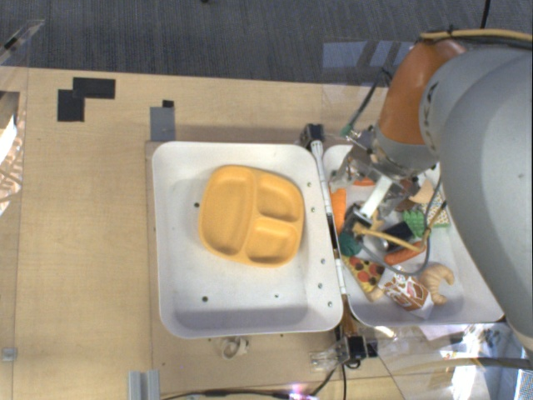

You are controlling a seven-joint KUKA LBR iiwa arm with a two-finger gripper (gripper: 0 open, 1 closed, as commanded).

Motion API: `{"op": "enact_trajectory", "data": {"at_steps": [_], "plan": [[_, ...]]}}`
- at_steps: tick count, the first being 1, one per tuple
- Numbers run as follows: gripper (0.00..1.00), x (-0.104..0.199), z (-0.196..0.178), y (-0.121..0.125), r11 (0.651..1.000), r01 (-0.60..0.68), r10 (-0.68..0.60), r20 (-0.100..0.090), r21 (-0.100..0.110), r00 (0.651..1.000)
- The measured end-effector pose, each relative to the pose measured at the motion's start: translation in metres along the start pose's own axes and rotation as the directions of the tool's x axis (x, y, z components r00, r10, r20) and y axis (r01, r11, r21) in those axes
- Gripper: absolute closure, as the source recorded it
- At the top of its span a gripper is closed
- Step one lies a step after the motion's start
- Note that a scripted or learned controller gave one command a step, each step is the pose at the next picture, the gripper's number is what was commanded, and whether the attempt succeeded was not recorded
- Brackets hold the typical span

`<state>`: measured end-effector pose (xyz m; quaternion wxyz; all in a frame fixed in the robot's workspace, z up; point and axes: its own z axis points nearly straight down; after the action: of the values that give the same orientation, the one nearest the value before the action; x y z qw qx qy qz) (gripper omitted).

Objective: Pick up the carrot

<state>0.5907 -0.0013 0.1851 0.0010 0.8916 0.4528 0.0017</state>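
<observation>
The carrot [338,207] lies in the right bin [466,302], against its left wall, with its long axis running up and down the frame. The end effector [364,220] hangs just right of it; whether it is apart or together, I cannot tell.

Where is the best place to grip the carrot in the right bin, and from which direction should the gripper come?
Probably the carrot's visible upper part, from above, fingers closing across its narrow width. It lies lengthwise against the right bin's left wall; toys crowd its lower end.
</observation>
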Motion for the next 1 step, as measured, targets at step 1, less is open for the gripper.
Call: {"op": "enact_trajectory", "data": {"at_steps": [1], "plan": [[0.00, -0.0435, 0.0013, 0.0197, 0.992, -0.129, 0.129, 0.003, 0.001, 0.992]]}}
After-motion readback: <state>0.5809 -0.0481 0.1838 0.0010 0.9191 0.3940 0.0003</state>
